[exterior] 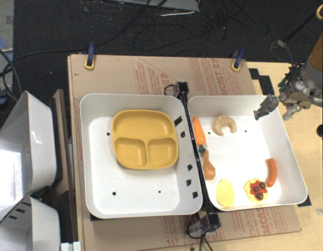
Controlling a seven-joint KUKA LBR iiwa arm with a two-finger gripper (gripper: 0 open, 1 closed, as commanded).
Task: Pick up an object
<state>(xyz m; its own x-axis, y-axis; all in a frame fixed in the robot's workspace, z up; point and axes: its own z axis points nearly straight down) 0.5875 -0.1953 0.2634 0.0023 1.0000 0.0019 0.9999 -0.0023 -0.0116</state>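
Candidate objects are kept loose in the right bin [287, 156]: croissant [224, 124] near the top, carrot [199, 131] and drumstick [207, 164] along the divider, lemon-yellow piece [225, 192], small pizza [256, 189] and sausage [271, 172] toward the front; spacing looks wide enough for single grasps. The yellow divided plate [145, 138] is parked alone in the left bin [98, 156]. The gripper [275, 107] is seen spread open and empty at the right bin's upper-right corner, wrist pitched down, no object engaged yet.
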